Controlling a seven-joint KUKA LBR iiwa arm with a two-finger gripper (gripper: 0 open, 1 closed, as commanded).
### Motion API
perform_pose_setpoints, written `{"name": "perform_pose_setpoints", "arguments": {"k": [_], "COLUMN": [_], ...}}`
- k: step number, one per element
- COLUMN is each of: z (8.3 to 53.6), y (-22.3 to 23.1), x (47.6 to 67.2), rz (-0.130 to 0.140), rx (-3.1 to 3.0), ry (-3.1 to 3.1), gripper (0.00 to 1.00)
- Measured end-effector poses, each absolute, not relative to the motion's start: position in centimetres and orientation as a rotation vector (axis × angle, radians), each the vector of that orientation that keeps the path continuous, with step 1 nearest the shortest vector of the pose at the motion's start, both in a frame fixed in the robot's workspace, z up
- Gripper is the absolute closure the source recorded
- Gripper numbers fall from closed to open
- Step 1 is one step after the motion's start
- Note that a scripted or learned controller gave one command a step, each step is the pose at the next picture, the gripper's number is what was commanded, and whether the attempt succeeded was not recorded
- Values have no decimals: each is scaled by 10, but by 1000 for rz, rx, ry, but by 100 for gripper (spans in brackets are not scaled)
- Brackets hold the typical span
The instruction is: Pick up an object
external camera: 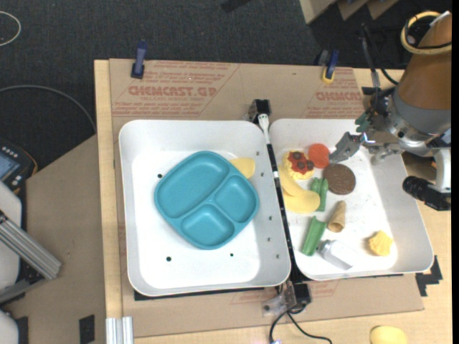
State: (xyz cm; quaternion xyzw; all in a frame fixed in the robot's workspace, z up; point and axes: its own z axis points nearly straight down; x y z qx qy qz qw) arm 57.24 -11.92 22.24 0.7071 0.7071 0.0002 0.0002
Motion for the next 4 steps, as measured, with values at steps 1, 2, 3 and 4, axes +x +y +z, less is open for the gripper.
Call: {"name": "perform_pose_setpoints", "arguments": {"k": [1,2,3,4], "z": [105,87,100,110], "y": [-120,-168,-166,-166], "x": [554,567,569,569], "rz": [-8,7,14,14], "rx": [2229,2221,2215,2215], "ry": [2226,2215,2213,2211], "gripper": [0,0,100,100]}}
